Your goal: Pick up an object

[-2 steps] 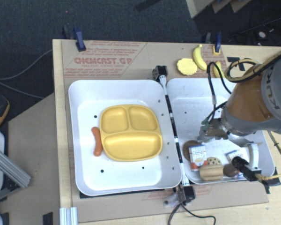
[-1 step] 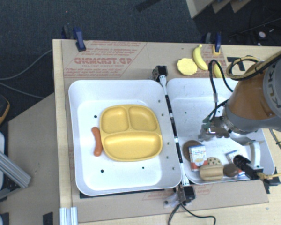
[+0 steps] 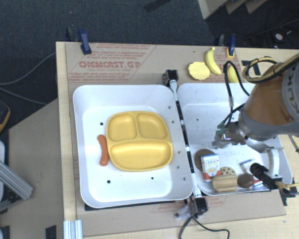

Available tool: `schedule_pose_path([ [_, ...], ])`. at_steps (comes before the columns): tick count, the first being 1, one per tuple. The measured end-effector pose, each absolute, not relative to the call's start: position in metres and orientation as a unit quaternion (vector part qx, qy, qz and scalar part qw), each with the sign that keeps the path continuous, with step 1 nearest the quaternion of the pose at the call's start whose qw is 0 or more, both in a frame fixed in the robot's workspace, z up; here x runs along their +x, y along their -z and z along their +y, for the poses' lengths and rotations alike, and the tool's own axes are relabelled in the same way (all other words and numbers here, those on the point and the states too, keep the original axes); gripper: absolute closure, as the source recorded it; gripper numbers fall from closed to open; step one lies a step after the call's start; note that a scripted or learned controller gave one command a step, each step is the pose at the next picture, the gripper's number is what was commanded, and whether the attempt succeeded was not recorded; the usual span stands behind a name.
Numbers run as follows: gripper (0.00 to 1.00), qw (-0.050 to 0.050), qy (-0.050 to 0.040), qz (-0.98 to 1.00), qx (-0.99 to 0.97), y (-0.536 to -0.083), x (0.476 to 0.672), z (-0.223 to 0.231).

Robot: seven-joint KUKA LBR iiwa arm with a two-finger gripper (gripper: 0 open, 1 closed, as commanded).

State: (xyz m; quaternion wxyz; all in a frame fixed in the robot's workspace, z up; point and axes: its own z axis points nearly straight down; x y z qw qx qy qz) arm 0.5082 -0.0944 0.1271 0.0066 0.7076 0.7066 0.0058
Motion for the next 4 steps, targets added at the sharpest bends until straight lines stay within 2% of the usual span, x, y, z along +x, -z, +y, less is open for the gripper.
schedule_pose_path([
  [1, 0.00, 0.006, -0.0054, 0.706, 0.708, -0.127, 0.508, -0.094],
  [2, 0.00, 0.001, -0.0021, 0.706, 0.708, -0.085, 0.488, -0.092],
  [3, 0.00, 0.003, -0.0020, 0.708, 0.706, -0.087, 0.549, -0.101],
  [4, 0.00, 0.002, -0.0024, 0.706, 0.708, -0.088, 0.505, -0.109],
])
